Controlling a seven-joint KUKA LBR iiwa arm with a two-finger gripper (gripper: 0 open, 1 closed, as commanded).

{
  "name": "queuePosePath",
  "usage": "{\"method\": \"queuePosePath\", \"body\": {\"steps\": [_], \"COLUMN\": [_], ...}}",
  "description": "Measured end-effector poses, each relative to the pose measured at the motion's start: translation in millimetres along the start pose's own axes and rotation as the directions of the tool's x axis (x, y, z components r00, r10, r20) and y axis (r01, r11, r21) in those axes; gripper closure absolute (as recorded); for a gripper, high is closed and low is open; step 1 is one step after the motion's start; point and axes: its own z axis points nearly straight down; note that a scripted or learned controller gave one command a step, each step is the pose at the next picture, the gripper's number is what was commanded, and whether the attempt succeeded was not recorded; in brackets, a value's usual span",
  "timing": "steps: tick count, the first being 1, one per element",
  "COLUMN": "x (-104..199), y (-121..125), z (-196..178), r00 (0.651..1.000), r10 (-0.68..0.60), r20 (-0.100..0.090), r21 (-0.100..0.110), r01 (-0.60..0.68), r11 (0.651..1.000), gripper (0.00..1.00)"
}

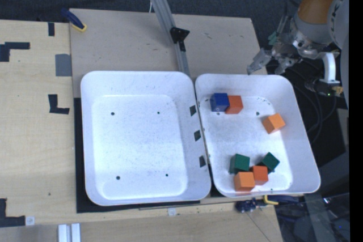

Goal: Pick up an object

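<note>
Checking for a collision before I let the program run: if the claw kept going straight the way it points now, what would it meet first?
The claw sits above the right bin's far rim, pointing down and left. Going on, it would likely meet that rim or the bin floor near the blue block first, though depth is hard to judge.

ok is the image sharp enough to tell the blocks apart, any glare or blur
Camera view: even, soft lighting, no strong glare on the right bin; blue block and green blocks read clearly with faint shadows; the gripper is somewhat soft at the edges.

One fixed camera looks down at a slant on both white bins (139,79), from well above.
</note>
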Motion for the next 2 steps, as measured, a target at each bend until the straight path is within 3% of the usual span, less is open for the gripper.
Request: {"method": "queuePosePath", "body": {"steps": [1,2], "x": [0,4], "y": [0,-2], "z": [0,44], "r00": [1.0,1.0], "r10": [0.0,0.0], "r20": [0.001,0.0], "r21": [0.0,0.003], "r01": [0.0,0.0], "r11": [1.0,1.0], "gripper": [0.0,0.0]}}
